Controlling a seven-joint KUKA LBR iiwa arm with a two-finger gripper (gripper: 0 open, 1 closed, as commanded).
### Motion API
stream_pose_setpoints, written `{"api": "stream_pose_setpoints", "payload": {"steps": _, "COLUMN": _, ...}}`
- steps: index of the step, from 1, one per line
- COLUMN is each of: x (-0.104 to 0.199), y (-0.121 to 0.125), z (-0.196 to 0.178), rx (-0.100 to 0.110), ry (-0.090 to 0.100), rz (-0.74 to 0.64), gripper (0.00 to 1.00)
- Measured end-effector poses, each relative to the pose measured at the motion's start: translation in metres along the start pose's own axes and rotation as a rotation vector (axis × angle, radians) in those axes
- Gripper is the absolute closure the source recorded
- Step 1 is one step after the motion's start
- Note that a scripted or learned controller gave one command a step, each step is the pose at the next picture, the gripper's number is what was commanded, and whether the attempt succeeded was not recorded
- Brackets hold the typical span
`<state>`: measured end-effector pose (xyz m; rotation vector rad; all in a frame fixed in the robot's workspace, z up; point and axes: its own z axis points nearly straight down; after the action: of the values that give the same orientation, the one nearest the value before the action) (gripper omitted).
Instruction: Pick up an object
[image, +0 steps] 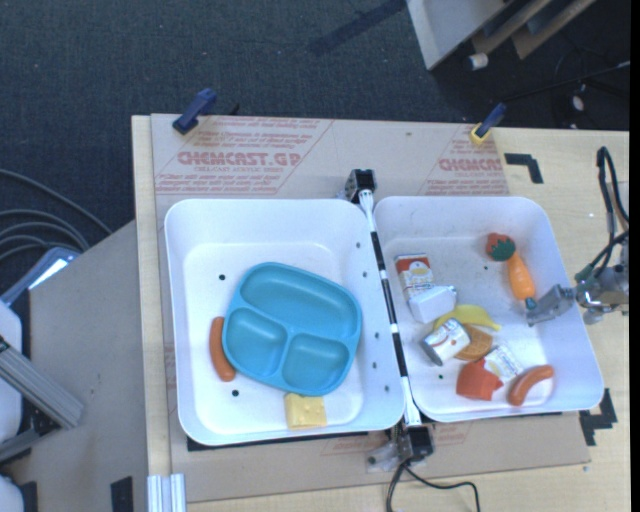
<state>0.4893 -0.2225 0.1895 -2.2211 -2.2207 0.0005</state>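
Note:
The right bin (560, 225) holds several toy foods. An orange carrot (521, 276) lies near its right wall, and a red and green piece (499, 245) sits just above it. A white carton with a red label (413, 271) and a white box (432, 301) lie at the left. A yellow banana (476, 318), a small can (444, 343) and an orange piece (479, 345) crowd the middle. A red block (478, 382) and a red sausage (530, 383) lie near the front.
The left bin (190, 240) holds a blue divided plate (290, 327), a red sausage (221, 348) and a yellow cheese wedge (305, 410). A grey metal piece (548, 304) with cables reaches over the right bin's right rim. Black clamps (360, 184) sit between the bins.

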Motion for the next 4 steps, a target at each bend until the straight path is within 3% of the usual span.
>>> {"api": "stream_pose_setpoints", "payload": {"steps": 1, "x": 0.002, "y": -0.009, "z": 0.097, "rx": 0.001, "ry": 0.008, "rz": -0.004, "gripper": 0.0}}
{"api": "stream_pose_setpoints", "payload": {"steps": 2, "x": 0.031, "y": 0.038, "z": 0.105, "rx": -0.002, "ry": -0.001, "rz": -0.001, "gripper": 0.0}}
{"api": "stream_pose_setpoints", "payload": {"steps": 3, "x": 0.031, "y": 0.039, "z": 0.095, "rx": -0.003, "ry": -0.001, "rz": -0.001, "gripper": 1.0}}
{"api": "stream_pose_setpoints", "payload": {"steps": 4, "x": 0.114, "y": 0.096, "z": 0.105, "rx": -0.002, "ry": 0.001, "rz": -0.002, "gripper": 1.0}}
